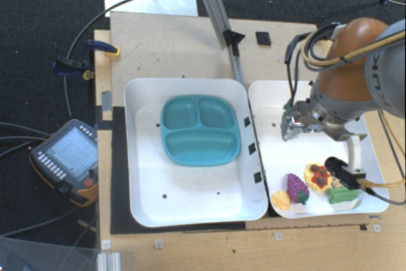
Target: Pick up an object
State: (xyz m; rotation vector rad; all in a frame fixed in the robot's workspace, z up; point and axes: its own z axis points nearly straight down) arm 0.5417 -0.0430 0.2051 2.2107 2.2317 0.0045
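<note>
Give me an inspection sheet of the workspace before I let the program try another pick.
Surface: bench bearing two white bins, left bin and right bin.
Job's things: toy grapes, yellow piece, red-and-yellow piece, green piece, grouped at the right bin's near edge.
Clutter: teal divided plate in the left bin.
Grippers: gripper over the right bin, apart from the toys; nothing between its fingers.
Cables: black cables on the floor; hoses on the arm.
Surroundings: teach pendant, clamp at the bench's left edge.

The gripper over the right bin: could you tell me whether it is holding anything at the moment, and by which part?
Nothing is seen held. The gripper hangs over bare bin floor, apart from the toy food near the front.
</note>
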